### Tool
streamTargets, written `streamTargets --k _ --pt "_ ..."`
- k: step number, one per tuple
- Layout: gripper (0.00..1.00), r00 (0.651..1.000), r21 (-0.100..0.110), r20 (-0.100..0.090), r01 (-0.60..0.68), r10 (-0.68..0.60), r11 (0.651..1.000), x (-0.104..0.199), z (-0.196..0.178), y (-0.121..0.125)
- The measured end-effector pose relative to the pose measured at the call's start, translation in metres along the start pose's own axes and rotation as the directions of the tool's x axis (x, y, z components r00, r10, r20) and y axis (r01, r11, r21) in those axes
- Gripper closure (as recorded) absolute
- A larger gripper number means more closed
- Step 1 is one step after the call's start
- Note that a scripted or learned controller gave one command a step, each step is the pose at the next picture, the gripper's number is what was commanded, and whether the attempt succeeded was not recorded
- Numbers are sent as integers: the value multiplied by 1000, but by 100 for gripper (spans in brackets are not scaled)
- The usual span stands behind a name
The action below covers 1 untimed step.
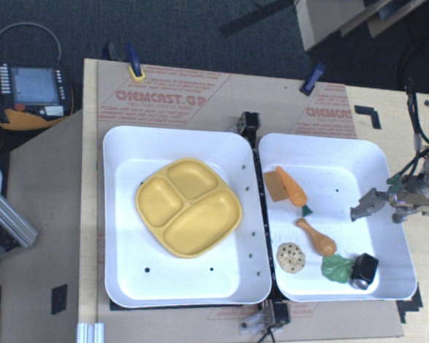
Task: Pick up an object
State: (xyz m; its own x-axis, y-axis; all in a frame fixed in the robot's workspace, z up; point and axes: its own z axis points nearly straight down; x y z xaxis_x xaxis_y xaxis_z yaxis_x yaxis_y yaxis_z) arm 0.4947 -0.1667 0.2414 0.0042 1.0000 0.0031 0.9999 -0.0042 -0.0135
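Step in hand: approach, nothing gripped yet. Bench (205, 93), board-topped, printed lettering, clamped at its far edge, dark floor beyond. Left bin (120, 270) holds one yellow divided plate (189, 206), centred. Right bin (333, 157) holds the pickable small items — orange carrot (292, 187) lying against a brown block (275, 185), tan drumstick (317, 237), green leafy piece (335, 269) touching a black object (363, 271) in the near right corner, speckled cookie (290, 257). Gripper (366, 207) hovers at the right bin's right wall; whether its jaws are spread or closed cannot be told. Next move, by judgement: travel left over one item, descend squarely, close. Teach pendant (29, 92) rests off-bench at left.
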Motion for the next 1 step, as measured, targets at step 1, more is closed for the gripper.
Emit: streamTargets --k 1 --pt "0 1000 -13 3 4 -4 1000 1 -6 3"
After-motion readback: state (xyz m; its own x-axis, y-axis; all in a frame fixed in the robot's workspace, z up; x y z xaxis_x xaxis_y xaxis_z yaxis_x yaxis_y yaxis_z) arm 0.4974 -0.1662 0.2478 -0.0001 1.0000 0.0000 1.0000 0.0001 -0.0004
